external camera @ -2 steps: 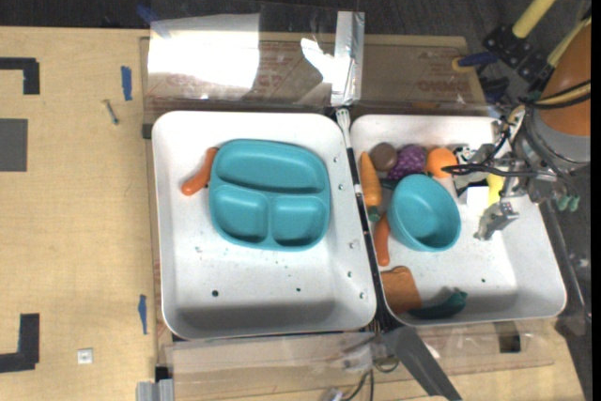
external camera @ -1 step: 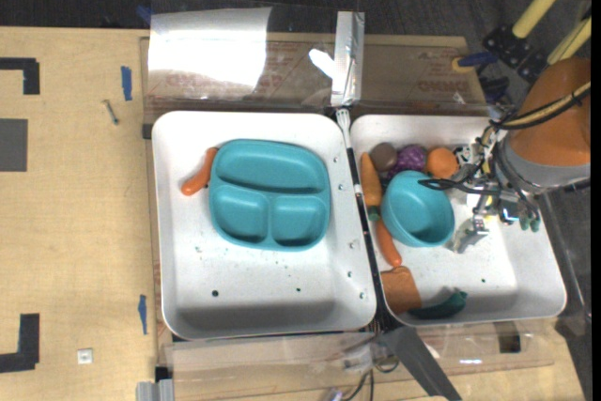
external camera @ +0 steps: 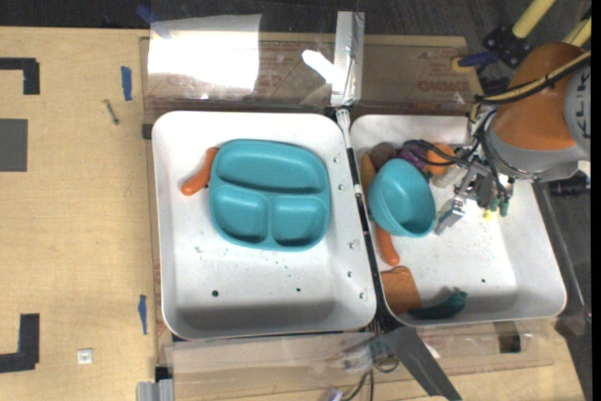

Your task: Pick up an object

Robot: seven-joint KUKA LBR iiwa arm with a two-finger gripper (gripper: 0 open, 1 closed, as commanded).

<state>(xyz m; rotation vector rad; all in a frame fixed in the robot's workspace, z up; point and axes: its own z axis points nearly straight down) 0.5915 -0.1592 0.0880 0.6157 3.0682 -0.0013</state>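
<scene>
In the right bin (external camera: 531, 282) a teal bowl (external camera: 402, 197) lies tipped on its side against the left wall. My gripper (external camera: 454, 211) hangs low just right of the bowl's rim, apart from it or barely touching, with nothing visibly held. Behind the bowl sit a brown piece (external camera: 382, 152) and a small orange piece (external camera: 435, 161) with dark cables over it. An orange stick (external camera: 386, 245) lies below the bowl. An orange-brown block (external camera: 401, 286) and a dark green item (external camera: 448, 302) rest at the bin's front.
The left bin (external camera: 178, 296) holds a teal divided plate (external camera: 269, 192) and an orange carrot-like piece (external camera: 196, 177) at its left. A metal divider (external camera: 355, 202) separates the bins. The right bin's floor right of the gripper is bare white.
</scene>
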